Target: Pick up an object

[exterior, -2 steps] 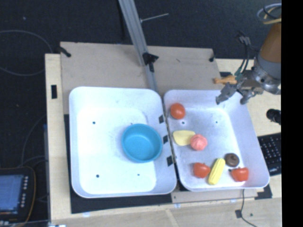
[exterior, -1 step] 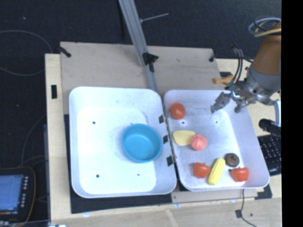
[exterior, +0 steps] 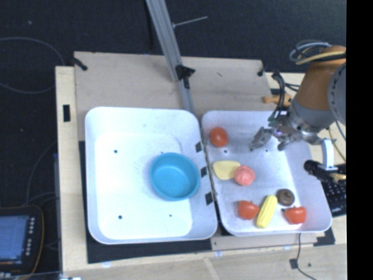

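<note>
We inspect the bench from largest to smallest. The left bin (exterior: 105,156) carries a blue bowl (exterior: 174,176), sitting upright right of its centre; we judge it light, rigid plastic, best taken by pinching the rim, since its body is too broad to span. The right bin (exterior: 303,156) carries the small items, any of which would satisfy the task.

The yellow corn cob (exterior: 266,210) lies near the front wall, its long axis running from front-left to rear-right at a steep slant; we judge it stiff, light and somewhat slick, and a grip across its short width at mid-length looks soundest. It touches or nearly touches the red tomato-like piece (exterior: 247,209) on its left, which may crowd one finger. The pale yellow piece (exterior: 225,169) lies flat, long axis roughly left to right, just beside the pink ball (exterior: 245,175). The orange-red ball (exterior: 218,136) sits alone near the rear left, well apart from the rest. A red piece (exterior: 295,214) and a small brown piece (exterior: 285,197) lie near the front right.

The gripper (exterior: 269,142) hangs over the rear of the right bin, fingers spread and released, nothing between them. We judge round pieces prone to roll or squirt out.
</note>
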`<control>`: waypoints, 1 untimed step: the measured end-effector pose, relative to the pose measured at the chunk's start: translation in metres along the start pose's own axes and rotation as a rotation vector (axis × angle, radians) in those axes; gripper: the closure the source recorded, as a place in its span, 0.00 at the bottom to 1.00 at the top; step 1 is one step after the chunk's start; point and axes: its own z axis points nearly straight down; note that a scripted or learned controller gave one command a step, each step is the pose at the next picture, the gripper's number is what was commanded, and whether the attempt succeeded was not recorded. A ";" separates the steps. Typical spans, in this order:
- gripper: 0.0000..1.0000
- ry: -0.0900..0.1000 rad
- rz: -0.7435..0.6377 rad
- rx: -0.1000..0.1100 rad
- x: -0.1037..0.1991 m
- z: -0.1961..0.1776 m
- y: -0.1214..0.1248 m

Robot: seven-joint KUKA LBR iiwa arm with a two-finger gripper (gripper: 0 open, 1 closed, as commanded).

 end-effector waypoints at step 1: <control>1.00 0.002 0.001 -0.009 0.000 -0.017 0.003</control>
